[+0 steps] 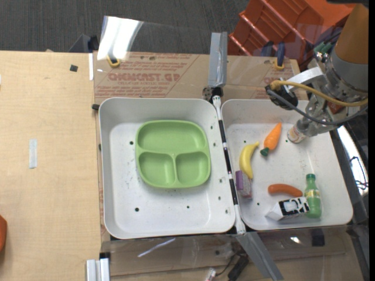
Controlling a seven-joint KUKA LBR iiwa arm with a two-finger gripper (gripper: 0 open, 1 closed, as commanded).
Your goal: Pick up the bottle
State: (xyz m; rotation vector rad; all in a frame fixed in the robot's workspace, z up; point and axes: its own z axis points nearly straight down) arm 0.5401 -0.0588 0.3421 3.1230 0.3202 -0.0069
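**Bottle in the near right corner, pincer above the far side**

I see the bottle (312,195), green with a pale label, in the right bin (328,218), near its front right corner. A small black-and-white carton (289,208) touches its left side, and a red-orange pepper (285,189) lies just beside that. Further back sit a carrot (272,138) and a banana (247,158); a small purple item (243,183) rests against the left wall. My pincer (297,134) hangs over the bin's far part, well apart from the bottle, and I cannot tell how it stands. The left bin (111,157) holds a green divided plate (173,153). Cardboard (158,75) lies on the tabletop (47,157) behind.
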